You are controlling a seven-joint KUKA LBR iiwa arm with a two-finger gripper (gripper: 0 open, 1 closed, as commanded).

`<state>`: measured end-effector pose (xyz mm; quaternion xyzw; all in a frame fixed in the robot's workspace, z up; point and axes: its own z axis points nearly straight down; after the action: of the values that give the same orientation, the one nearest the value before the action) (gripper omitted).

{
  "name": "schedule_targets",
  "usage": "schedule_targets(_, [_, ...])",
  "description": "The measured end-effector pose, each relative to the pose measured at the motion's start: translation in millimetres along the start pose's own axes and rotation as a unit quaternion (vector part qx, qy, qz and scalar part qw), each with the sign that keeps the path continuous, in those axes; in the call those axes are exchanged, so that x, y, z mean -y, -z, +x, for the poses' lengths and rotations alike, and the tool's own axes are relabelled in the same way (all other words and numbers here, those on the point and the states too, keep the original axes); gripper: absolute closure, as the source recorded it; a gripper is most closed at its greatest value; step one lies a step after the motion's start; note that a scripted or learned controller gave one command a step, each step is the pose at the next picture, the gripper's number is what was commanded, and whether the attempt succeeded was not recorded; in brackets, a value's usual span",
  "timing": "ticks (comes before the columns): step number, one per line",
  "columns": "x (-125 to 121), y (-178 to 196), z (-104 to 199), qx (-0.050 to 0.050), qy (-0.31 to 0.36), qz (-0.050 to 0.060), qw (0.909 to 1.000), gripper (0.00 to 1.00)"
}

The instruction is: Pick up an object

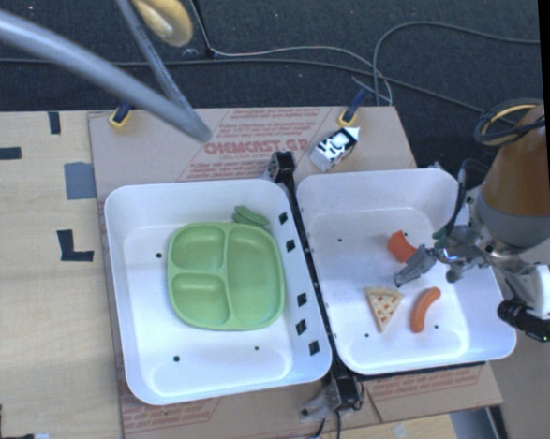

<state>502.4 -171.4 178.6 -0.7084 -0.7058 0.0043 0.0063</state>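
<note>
Camera view looks down on two shallow white bins set side by side on the table. In the right bin (359, 349) lie three toy foods: a pizza slice (383, 307), a sausage (425, 309) just beside it, and a small red piece (401, 245) nearer the back wall. The left bin (135, 364) holds a green divided tray (226, 274), apart from the pickable items. The arm reaches in from the right, and its end effector (428, 264) hangs low between the red piece and the sausage, probably lined up for one of them. Whether it is spread or closed I cannot tell; nothing is visibly held. The pick looks not yet done, since all three foods rest on the bin floor.
</note>
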Motion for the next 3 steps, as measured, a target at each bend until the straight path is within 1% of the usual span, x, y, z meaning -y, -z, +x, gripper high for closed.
schedule_targets(1, [-3.3,6.8,0.4,0.001,0.002,-0.006,1.0000,0.00])
schedule_targets(2, [6.2,-42.7,-1.6,0.001,0.002,-0.004,1.0000,0.00])
schedule_targets(3, [0.9,-87.9,-2.8,0.003,0.003,-0.013,0.9999,0.00])
